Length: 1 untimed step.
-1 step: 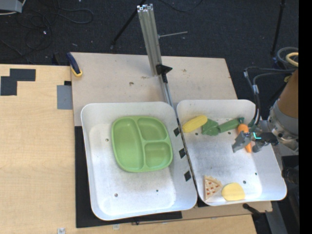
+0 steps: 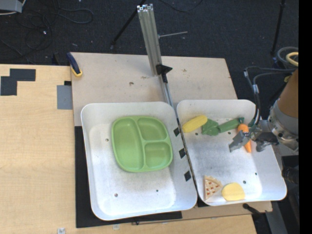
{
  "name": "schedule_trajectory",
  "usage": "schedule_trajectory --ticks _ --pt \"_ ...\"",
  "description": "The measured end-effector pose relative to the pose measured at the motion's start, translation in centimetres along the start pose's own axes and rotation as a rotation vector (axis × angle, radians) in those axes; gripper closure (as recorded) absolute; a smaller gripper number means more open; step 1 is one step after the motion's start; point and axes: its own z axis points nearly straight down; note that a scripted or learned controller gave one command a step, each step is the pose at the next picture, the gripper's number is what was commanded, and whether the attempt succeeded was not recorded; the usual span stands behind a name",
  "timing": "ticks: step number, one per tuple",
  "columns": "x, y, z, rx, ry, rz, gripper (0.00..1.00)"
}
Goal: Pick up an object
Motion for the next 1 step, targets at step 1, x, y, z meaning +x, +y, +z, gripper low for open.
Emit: schedule_trajectory --ticks 1 --pt "0.01 0.89 5.03 0.004 0.001 0.000 0.00"
